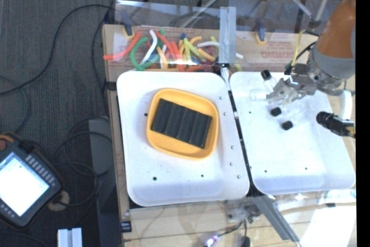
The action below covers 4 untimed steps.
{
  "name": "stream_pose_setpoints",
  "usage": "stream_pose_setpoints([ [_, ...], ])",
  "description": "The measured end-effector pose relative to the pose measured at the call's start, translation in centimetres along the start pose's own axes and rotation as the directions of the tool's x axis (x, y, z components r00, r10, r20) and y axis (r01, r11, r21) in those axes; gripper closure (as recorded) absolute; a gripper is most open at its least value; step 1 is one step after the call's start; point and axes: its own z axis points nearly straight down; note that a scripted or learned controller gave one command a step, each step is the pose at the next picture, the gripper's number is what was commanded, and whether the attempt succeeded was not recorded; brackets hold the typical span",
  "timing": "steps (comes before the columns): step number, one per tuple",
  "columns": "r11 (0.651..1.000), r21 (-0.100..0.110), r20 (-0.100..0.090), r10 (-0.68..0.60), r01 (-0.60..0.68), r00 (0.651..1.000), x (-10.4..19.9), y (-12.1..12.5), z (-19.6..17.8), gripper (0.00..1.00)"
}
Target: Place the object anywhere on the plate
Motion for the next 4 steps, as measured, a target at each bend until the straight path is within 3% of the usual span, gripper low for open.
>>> stream_pose_setpoints([
  [1, 1.000, 0.001, -0.004, -0.021, 0.021, 1.000, 5.9, -6.7, 1.7, 1.00],
  [2, 0.995, 0.000, -0.003, -0.103, 0.103, 0.995, 13.1, -0.6, 2.6, 1.00],
  [3, 0.974, 0.001, -0.004, -0.226, 0.226, 0.974, 17.8, -7.4, 2.5, 1.00],
  [4, 0.900, -0.001, -0.003, -0.436, 0.436, 0.900, 23.5, -4.7, 2.6, 1.00],
])
